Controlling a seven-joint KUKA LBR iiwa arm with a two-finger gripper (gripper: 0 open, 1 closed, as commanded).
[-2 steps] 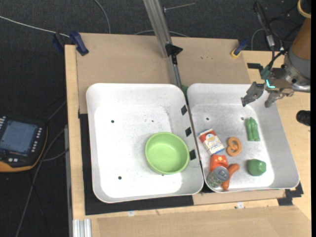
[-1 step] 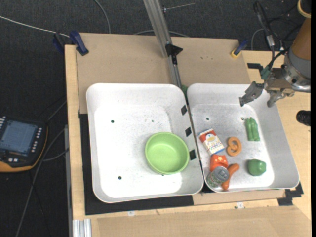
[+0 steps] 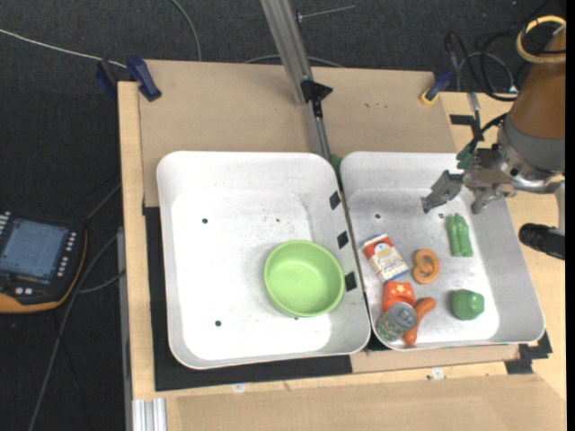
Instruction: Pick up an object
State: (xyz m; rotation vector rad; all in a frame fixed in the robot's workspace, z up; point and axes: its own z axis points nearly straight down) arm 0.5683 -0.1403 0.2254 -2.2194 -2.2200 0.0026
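Hovering spread open and empty, the fingers [image 3: 462, 194] sit just above the green stick-shaped toy [image 3: 459, 235].

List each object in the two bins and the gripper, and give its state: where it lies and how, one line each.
Green bowl: upright, left bin.
Small carton: lying flat, right bin.
Pretzel: flat, beside carton.
Long green vegetable: lying below gripper.
Green pepper: resting near right wall.
Gripper: open, holding nothing.

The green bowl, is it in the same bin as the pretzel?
No, the green bowl sits in the left bin, while the pretzel lies in the right bin.
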